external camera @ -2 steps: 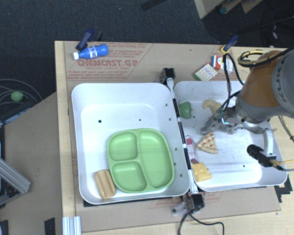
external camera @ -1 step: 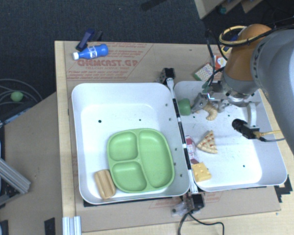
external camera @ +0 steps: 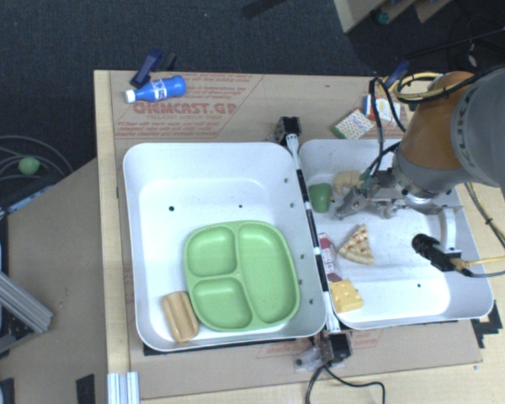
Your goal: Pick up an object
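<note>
Gripper is seen low in the right bin, at its upper-left part, with the arm reaching in from the right. Whether the gripper is spread or pressed together cannot be told, as the tip is blurred against the bin floor. Nothing is seen pinched in it.

Candidate objects, all in the right bin:
- a small green object, by the left wall, just beside the gripper
- a beige lump, just above the gripper; contact cannot be told
- a pizza slice, lying flat below the gripper, apart from it
- a yellow cheese wedge, in the lower-left corner
- a small red-and-white item, against the wall between the bins; type cannot be made out

The left bin is occupied by a green divided plate, lying flat at lower centre. A tan bread slice is touching the plate's lower-left edge.

A blue-and-white bottle is lying on its side on the bench, beyond the left bin.
</note>
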`<action>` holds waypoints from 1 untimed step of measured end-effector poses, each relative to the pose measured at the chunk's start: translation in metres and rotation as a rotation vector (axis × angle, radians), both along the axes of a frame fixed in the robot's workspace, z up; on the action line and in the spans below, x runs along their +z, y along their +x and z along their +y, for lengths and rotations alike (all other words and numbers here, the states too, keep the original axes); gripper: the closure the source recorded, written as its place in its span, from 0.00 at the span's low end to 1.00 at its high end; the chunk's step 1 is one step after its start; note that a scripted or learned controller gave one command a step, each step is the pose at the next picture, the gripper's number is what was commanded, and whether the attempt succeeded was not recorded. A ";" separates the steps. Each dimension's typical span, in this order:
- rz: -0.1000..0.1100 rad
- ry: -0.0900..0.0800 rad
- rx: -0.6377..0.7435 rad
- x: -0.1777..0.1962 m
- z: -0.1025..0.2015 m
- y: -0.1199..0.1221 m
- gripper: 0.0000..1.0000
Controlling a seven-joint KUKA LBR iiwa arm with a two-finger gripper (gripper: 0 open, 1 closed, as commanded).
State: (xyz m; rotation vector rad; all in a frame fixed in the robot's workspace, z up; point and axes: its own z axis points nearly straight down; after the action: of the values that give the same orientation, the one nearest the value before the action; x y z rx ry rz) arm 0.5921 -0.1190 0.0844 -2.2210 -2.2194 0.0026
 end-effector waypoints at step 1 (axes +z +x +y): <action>-0.005 -0.001 0.002 0.016 -0.008 0.072 0.00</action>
State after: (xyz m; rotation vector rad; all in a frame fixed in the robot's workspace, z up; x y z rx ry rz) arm 0.6640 -0.1271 0.1005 -2.2213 -2.2242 -0.0017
